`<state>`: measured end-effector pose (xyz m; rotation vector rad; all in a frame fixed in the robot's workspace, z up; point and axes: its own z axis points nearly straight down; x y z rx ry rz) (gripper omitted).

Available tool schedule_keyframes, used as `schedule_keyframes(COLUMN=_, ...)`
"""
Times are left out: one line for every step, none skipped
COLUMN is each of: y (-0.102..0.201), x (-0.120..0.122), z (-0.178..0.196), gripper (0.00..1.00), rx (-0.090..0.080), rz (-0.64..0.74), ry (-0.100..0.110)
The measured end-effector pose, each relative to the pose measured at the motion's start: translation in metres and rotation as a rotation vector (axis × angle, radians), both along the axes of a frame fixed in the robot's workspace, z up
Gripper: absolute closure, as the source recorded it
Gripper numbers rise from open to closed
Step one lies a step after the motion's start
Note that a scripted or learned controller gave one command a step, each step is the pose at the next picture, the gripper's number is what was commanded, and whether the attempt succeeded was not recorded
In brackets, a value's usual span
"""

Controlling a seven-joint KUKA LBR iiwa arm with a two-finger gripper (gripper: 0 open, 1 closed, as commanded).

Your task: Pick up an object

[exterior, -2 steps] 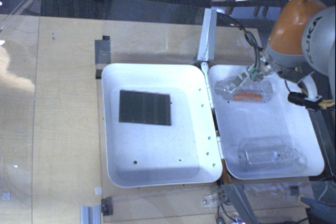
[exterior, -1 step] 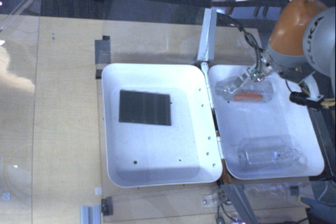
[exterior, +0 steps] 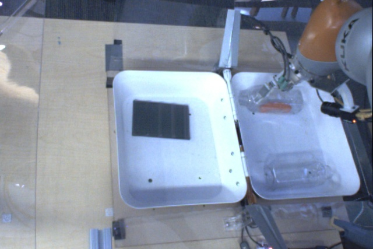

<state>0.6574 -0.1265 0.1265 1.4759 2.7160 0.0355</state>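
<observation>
Here, two shallow white bins sit side by side on a light wooden bench (exterior: 70, 125). The left bin (exterior: 175, 183) holds a single dark grey, flat rectangular pad (exterior: 161, 120), lying square to the bin walls in its upper left part, well apart from the rims; a few small dark specks dot the white floor nearer the front edge. The right bin (exterior: 344, 175) holds clear things that are hard to read against the white: a transparent plastic bottle (exterior: 294, 172) lies on its side near the front wall, and a second clear plastic item (exterior: 256, 96) lies near the back wall, with a slim orange-red object (exterior: 275, 107) touching it or inside it; which of the two cannot be told. The grey arm (exterior: 355, 49) with its orange band (exterior: 326, 26) reaches in from the right, and the gripper (exterior: 281, 83) hangs over the back part of the right bin, just above the clear item and the orange-red piece. Its tip is small and partly lost in glare, so whether it is spread or pressed together cannot be told, and nothing can be seen pinched in it. A metal bracket (exterior: 228, 38) stands upright at the back where the two bins meet.
</observation>
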Motion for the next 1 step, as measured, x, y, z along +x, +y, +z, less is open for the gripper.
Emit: schedule_keyframes(y=-0.0001, x=0.0000, z=-0.0001, gripper=0.00, rx=0.000, rz=-0.001, ry=0.000)
